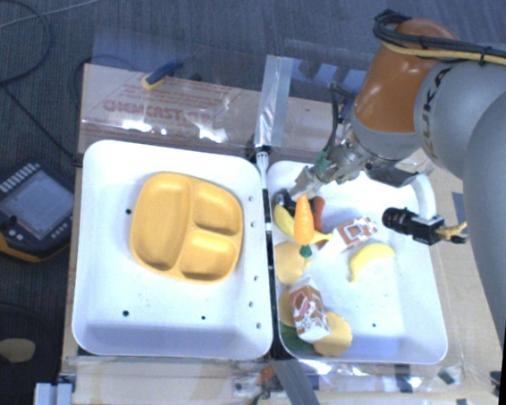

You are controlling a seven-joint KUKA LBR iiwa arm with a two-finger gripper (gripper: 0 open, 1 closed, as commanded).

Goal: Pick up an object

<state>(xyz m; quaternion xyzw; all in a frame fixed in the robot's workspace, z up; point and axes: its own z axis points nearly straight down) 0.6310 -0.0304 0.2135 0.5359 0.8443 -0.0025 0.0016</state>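
My gripper (304, 192) reaches down into the right bin (419, 336) near its back left corner. An orange toy carrot (303, 220) hangs upright just beneath the fingertips, green end down, and the fingers look shut on its top. Under and around the carrot lie a yellow fruit (288, 264), a yellow banana piece (282, 218) and a reddish item (319, 211). A second banana (369, 257) and a small red-and-white carton (356, 231) lie to the right of the carrot.
Near the right bin's front left lie a brown-and-white carton (309, 311), a yellow fruit (334, 334) and a green item (287, 337). The left bin (95, 252) holds a yellow divided plate (187, 226). The wall between the bins runs just left of the gripper.
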